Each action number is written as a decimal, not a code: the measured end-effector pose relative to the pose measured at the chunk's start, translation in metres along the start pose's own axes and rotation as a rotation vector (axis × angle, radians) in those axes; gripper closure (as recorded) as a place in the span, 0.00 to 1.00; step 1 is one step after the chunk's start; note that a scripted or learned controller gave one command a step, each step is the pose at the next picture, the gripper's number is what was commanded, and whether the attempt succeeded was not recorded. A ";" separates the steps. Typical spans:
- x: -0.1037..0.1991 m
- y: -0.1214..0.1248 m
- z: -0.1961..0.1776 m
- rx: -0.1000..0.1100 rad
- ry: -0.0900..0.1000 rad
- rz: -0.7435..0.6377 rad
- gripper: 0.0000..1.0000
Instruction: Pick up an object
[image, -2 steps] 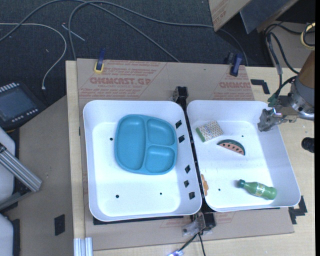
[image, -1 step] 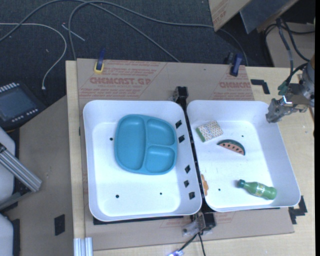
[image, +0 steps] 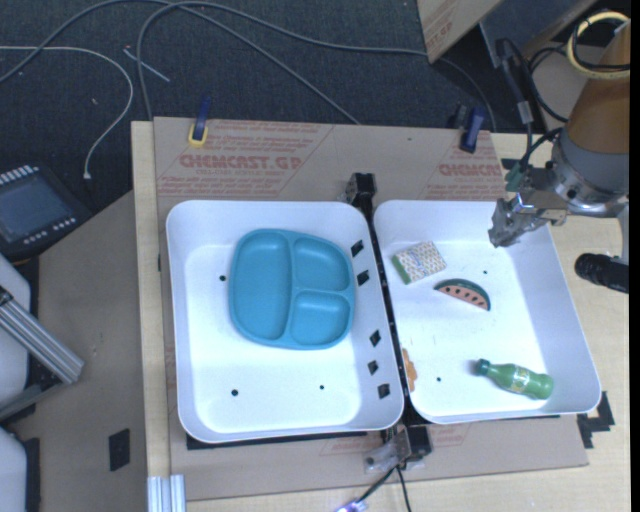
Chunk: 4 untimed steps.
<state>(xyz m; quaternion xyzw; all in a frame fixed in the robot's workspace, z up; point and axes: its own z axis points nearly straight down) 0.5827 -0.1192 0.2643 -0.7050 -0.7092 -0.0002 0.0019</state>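
Observation:
The right bin (image: 560, 330) holds three things: a small checkered green and white packet (image: 418, 261) at its upper left, a watermelon slice (image: 463, 294) near the middle, and a green bottle (image: 516, 379) lying on its side at the lower right. My gripper (image: 507, 228) hangs over the bin's upper right part, above and to the right of the watermelon slice, apart from all three. Nothing shows between its fingers.
The left bin (image: 200, 380) holds a blue divided plate (image: 291, 288). A black divider with clips (image: 374, 300) runs between the bins. Blue clamps (image: 200, 128) (image: 471, 128) sit at the bench's far edge. Cables lie on the dark floor behind.

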 end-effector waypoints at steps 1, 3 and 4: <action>0.050 0.020 -0.001 -0.005 -0.001 -0.001 1.00; 0.143 0.045 0.037 0.001 -0.001 0.001 1.00; 0.191 0.054 0.030 -0.005 -0.001 0.000 1.00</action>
